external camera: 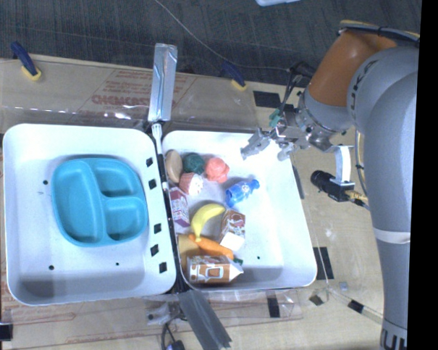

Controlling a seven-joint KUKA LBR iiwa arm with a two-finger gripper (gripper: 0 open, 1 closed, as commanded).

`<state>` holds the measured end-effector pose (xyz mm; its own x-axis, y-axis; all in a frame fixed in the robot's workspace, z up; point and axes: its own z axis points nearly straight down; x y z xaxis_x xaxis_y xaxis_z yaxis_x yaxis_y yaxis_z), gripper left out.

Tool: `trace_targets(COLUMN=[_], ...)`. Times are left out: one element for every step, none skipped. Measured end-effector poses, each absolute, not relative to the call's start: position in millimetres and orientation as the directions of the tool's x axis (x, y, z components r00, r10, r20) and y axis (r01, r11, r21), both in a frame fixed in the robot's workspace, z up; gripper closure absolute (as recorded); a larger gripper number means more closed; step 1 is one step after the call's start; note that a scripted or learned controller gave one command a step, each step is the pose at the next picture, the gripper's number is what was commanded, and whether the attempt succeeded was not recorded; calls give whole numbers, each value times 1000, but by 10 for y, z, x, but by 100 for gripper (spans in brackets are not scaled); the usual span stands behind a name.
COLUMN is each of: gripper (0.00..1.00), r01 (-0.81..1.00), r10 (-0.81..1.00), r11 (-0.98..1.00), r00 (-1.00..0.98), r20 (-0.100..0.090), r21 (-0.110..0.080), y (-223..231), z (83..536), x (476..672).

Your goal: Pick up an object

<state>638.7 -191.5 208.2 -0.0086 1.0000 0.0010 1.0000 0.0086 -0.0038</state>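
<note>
- Two-finger metal gripper (267,145): fingers spread, holding nothing, over right white plastic bin (289,232), far edge.
- Left white bin (22,198): one blue divided tray (100,199).
- Right bin: one yellow banana (206,217), one orange carrot (216,247).

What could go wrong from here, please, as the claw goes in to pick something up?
The toys are packed tightly against the right bin's left wall, so closing on the banana may also catch the carrot or slip off. The claw is over the far rim, and a steep descent could clip it.
</note>
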Motion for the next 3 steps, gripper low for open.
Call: trace_targets(gripper=[0, 0, 0], r01=[1000, 999, 934], r10=[1000, 999, 934], r11=[14, 37, 357], r00=[-14, -37, -357], r20=[0, -1, 2], r21=[-5, 2, -4], y=[-2085, -1623, -1036], z=[1635, 1111, 914], x=[6566, 6583, 6300])
